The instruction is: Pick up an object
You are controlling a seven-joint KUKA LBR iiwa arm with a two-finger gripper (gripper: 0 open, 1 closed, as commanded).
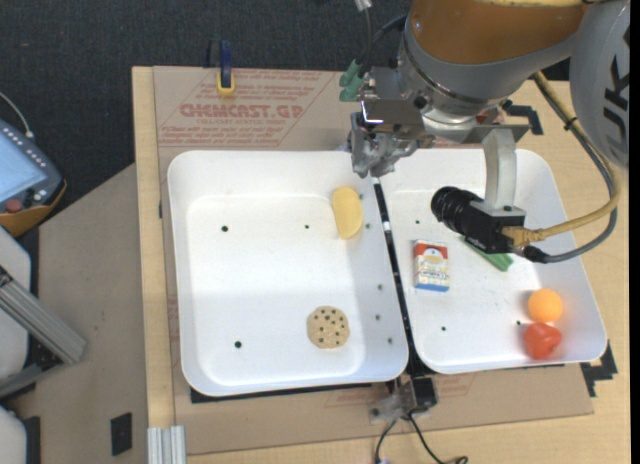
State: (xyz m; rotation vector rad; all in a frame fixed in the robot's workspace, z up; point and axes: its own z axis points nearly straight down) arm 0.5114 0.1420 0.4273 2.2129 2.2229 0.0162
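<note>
Two objects lie in the shallow white left bin (250,262): a pale yellow oblong piece (347,212) at its far right edge and a round speckled cookie (328,327) nearer. Just beyond the yellow piece hangs the grey two-finger gripper (376,157); its state cannot be told.

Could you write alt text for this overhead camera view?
A grey robot arm with an orange band reaches in from the right, its gripper at the far end of the seam between two white bins. The left bin holds a pale yellow piece and a cookie; the right bin a small carton, an orange ball and a red round thing.
</note>
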